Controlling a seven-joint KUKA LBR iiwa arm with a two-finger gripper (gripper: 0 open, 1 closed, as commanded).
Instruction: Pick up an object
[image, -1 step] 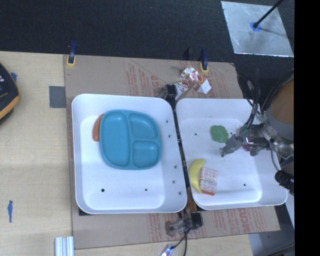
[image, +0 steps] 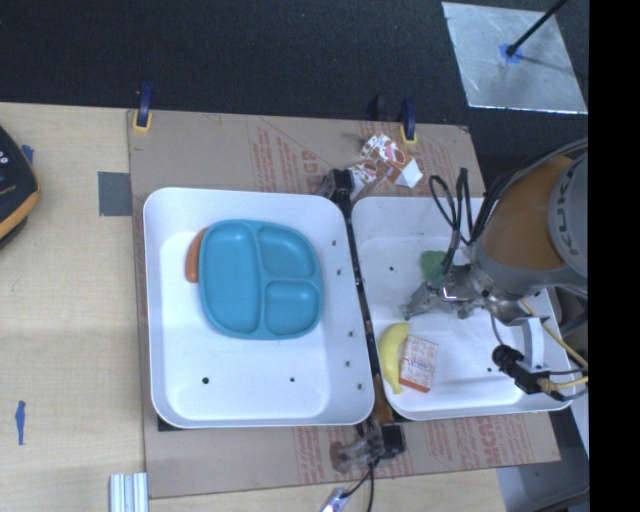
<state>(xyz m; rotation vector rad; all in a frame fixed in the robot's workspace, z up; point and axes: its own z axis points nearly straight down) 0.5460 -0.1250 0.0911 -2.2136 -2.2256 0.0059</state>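
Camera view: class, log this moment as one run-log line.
arm over right bin | gripper near green object | banana untouched

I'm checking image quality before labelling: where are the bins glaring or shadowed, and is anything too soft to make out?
Camera view: the left bin and right bin are bright white without hiding their contents; the blue divided plate casts a soft shadow on its left; the gripper under the arm is blurry and dim, its details unclear.
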